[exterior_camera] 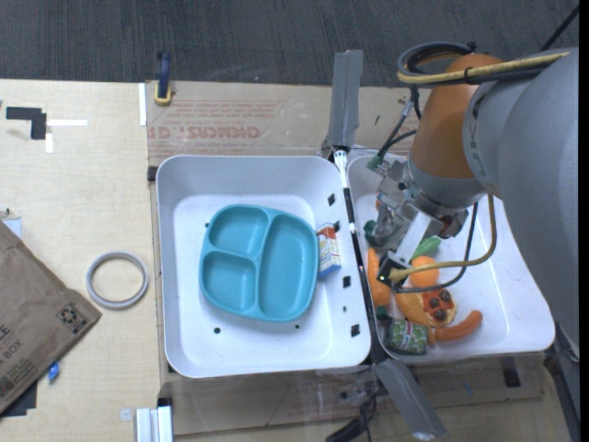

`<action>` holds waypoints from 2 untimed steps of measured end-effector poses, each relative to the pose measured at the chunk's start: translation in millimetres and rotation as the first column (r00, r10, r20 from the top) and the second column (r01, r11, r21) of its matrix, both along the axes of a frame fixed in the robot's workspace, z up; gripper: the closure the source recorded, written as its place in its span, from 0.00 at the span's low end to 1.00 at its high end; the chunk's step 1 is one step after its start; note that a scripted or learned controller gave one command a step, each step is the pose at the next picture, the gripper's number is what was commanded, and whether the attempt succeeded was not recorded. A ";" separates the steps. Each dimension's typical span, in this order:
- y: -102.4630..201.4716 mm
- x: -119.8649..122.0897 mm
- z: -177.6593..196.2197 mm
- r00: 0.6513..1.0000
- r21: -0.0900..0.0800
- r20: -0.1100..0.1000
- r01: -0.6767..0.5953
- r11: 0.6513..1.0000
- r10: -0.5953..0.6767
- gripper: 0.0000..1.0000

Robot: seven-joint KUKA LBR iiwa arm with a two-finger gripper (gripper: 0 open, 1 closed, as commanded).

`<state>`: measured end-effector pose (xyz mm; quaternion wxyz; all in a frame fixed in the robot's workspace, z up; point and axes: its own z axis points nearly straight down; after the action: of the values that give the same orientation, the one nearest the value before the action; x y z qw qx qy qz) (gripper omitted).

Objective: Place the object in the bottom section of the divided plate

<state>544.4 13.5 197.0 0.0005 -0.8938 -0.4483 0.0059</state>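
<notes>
A teal divided plate (260, 262) with three sections lies in the left bin (184, 339). A small white carton with a red-and-blue label (329, 250) lies against the plate's right rim. My gripper (385, 239) hangs low over the left side of the right bin (529, 325), just above a pile of toy food: an orange carrot-like piece (375, 277), an orange ball (424, 270), a pizza slice (429, 306), a sausage (457, 326) and a green packet (405, 337). Whether anything sits between its fingers is hidden.
A roll of tape (117, 278) and a brown cardboard box (32, 311) lie on the bench left of the bins. A grey divider post (346, 95) stands behind the bins. The arm's orange band (448, 122) and grey body cover the right bin's far side.
</notes>
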 end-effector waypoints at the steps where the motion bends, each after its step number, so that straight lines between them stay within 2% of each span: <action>1: 41.4 -22.1 23.5 0.973 0.001 0.007 0.231 0.973 -0.231 1.00; 2: 120.9 19.3 33.0 0.996 0.000 0.006 0.085 0.996 -0.085 1.00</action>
<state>563.7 134.4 230.0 -0.0006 -0.9121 -0.4099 0.0033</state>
